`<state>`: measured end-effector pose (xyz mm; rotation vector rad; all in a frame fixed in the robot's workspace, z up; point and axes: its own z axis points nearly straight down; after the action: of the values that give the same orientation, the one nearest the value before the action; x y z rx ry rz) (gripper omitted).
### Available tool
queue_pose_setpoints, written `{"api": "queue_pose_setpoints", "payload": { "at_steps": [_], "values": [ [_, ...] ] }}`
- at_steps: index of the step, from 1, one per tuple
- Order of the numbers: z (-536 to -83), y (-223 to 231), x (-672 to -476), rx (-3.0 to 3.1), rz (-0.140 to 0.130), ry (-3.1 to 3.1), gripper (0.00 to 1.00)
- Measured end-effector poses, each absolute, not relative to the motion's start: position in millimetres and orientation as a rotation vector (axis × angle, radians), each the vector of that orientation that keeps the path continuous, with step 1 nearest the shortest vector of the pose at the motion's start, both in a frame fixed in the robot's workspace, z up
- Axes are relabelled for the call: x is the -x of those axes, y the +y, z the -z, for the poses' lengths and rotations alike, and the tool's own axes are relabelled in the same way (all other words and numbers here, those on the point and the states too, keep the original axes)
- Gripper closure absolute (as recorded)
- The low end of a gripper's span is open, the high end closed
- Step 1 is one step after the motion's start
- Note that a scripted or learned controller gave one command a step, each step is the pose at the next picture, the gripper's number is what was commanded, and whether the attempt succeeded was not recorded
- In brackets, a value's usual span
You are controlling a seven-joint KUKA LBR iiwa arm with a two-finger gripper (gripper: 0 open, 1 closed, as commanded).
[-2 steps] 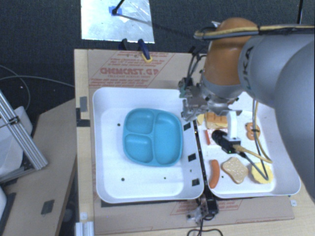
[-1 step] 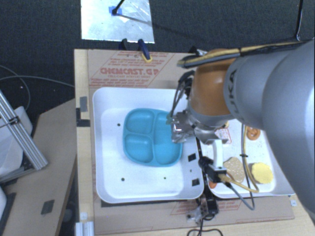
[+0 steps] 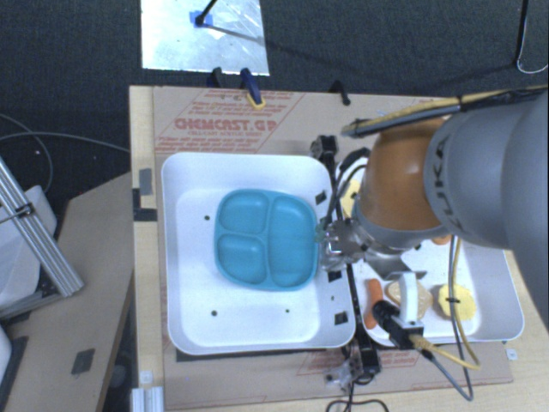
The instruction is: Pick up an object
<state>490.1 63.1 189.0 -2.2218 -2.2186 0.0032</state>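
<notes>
A blue divided plate (image 3: 264, 238) lies flat in the left white bin (image 3: 190, 316). The grey arm with its orange band (image 3: 396, 187) hangs over the right bin (image 3: 502, 320) and hides much of it. My gripper (image 3: 333, 245) sits low at the wall between the two bins, right beside the plate's right rim. In the right bin's near part lie an orange carrot-like piece (image 3: 371, 303), a pale cream piece (image 3: 410, 297) and a yellow lumpy piece (image 3: 455, 303). A bit of yellow (image 3: 349, 201) shows behind the wrist.
Black cables and a yellow wire (image 3: 446, 357) trail over the bench's near edge at the right. Both bins rest on a cardboard sheet (image 3: 225, 118). A shiny foil square (image 3: 204, 24) lies on the dark floor beyond. A metal frame (image 3: 34, 239) stands at the left.
</notes>
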Motion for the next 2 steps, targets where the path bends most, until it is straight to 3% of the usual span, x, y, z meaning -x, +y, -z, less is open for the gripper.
{"api": "queue_pose_setpoints", "payload": {
  "at_steps": [1, 2],
  "values": [
    [-199.8, 64.9, -492.8, 2.22, 0.004, -2.223, 1.0],
    [-181.0, 140.0, -559.7, 2.211, 0.007, -2.232, 1.0]
  ]
}}
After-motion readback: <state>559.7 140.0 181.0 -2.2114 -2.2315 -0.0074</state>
